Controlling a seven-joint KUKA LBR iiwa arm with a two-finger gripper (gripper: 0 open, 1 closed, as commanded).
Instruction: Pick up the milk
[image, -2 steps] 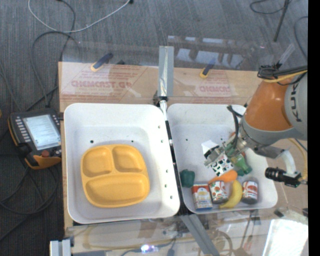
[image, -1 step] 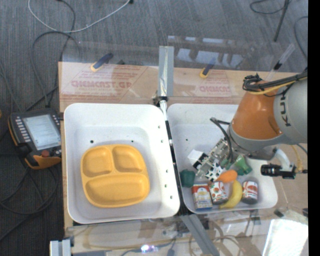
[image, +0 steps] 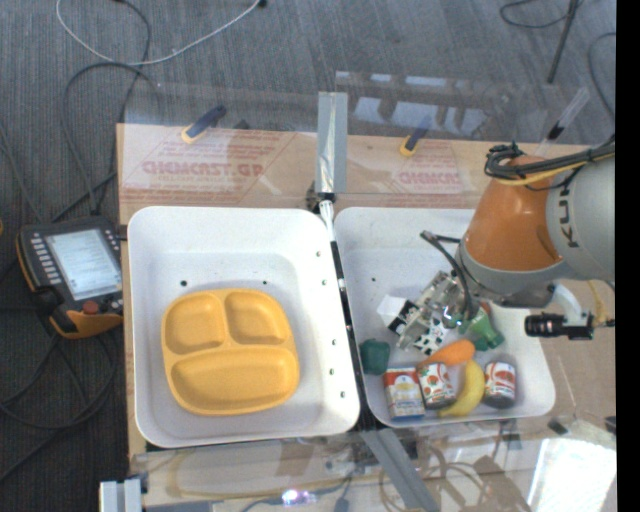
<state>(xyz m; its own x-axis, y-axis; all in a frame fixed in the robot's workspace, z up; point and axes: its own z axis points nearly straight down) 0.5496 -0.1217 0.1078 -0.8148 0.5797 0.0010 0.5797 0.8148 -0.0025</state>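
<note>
Right bin (image: 380, 250), near half: gripper (image: 428, 318), whether open or closed cannot be told, low over the black-and-white milk carton (image: 431, 342) beside the carrot (image: 455, 352); advise fingers astride the carton alone, clear of carrot and banana (image: 462, 392).

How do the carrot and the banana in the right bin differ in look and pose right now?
The carrot is orange and tapered; the banana is yellow and curved. The carrot lies closer to the gripper; the banana lies below it, nearer the bin's front wall. The carrot slants across the bin; the banana runs more up and down, between two small cans. Both are toy foods lying flat in the right bin, touching or nearly so.
</note>
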